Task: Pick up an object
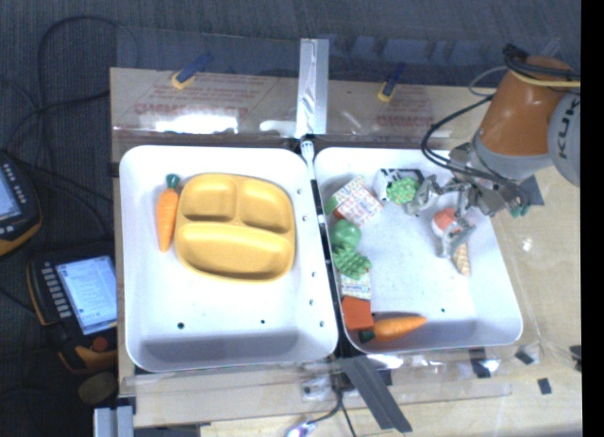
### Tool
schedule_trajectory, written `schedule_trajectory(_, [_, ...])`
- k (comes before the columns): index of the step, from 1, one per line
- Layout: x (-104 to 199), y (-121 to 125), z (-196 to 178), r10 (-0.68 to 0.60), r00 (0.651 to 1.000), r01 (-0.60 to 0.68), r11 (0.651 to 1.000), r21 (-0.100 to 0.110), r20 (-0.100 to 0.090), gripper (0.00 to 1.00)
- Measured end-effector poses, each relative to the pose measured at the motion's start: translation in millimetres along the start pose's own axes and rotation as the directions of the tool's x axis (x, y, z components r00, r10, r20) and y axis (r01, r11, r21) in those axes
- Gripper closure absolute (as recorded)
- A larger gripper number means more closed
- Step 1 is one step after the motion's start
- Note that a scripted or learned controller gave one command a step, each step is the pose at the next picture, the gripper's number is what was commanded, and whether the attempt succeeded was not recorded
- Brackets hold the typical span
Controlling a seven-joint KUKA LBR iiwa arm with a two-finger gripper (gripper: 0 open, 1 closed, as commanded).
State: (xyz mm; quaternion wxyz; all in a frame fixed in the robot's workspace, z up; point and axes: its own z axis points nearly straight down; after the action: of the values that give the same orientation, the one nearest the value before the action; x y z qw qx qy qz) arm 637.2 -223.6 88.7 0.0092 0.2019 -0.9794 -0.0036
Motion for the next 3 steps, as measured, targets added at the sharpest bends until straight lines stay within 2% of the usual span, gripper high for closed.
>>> schedule_trajectory(1, [-10.3, -6.2, -0.3, -0.181, 0.983, 0.181, 0.984, -0.005, -0.009, 0.0])
schedule_trajectory(2, [-18.5, -2.1, -1.4, -0.263, 0.965, 0.263, 0.965, 0.003, -0.018, 0.0])
schedule_trajectory(3, [-15.1, -4.4, -0.8, -0.329, 0.944, 0.329, 0.944, 0.002, 0.005, 0.0])
